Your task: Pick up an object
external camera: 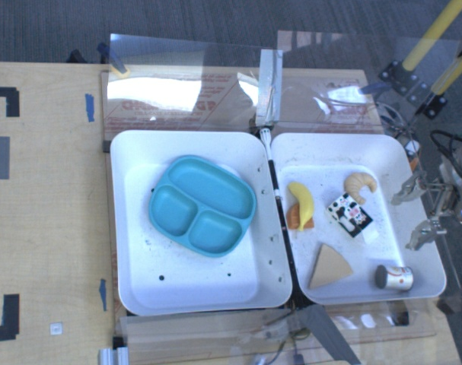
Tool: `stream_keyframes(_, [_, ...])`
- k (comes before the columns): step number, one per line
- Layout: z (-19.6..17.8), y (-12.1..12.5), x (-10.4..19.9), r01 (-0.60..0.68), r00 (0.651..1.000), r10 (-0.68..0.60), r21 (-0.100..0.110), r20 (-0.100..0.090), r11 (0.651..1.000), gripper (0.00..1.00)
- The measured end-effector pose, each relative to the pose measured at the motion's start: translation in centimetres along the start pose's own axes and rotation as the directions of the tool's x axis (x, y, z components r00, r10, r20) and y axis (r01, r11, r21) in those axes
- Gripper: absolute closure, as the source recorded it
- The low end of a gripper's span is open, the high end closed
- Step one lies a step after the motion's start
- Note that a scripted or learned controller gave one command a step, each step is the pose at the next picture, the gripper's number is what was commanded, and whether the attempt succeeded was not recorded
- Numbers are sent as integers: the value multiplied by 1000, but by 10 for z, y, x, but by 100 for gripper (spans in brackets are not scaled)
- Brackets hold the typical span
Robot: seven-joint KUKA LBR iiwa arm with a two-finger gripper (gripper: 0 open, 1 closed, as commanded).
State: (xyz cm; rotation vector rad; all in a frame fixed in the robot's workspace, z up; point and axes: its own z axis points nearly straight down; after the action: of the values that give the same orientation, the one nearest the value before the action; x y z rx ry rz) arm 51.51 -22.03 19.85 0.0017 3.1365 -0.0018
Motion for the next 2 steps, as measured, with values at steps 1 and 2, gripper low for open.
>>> stream_keyframes(1, [109, -3, -29, 181, 984, -181, 3, 5, 984, 0])
stream_keyframes(2, [96, -1, -33, 183, 983, -183, 7, 16, 983, 100])
